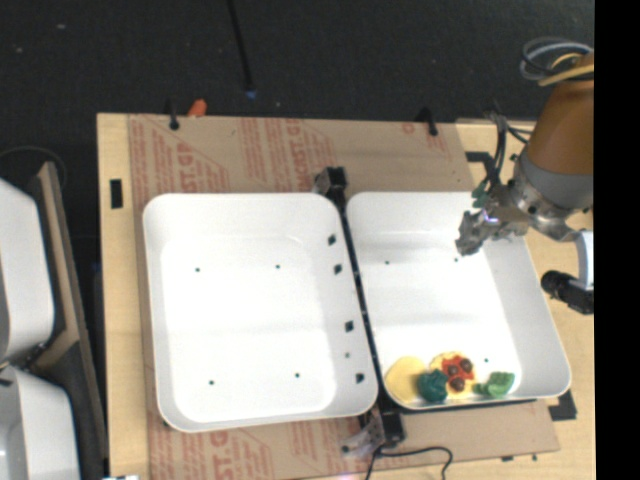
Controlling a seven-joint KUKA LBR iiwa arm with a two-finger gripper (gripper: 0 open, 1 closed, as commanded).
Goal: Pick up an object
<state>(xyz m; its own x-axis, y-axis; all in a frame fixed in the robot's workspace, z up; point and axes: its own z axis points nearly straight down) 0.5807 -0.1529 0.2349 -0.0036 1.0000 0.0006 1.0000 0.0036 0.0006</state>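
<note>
Several small objects cluster at the front edge of the right bin [430, 298]: a pale yellow flat piece [403, 376], a dark teal lump [432, 388], a red and black piece [457, 366] and a green piece [497, 382]. My gripper [472, 232] hangs over the bin's far right part, well behind that cluster and apart from it. Nothing shows between its fingers, and they are too small and dark to read.
The left bin [250, 308] lies beside the right one, with a row of black clips [345, 288] along the seam between them. Both rest on a cardboard sheet [240, 158] over the bench. A white box [25, 268] stands at the far left.
</note>
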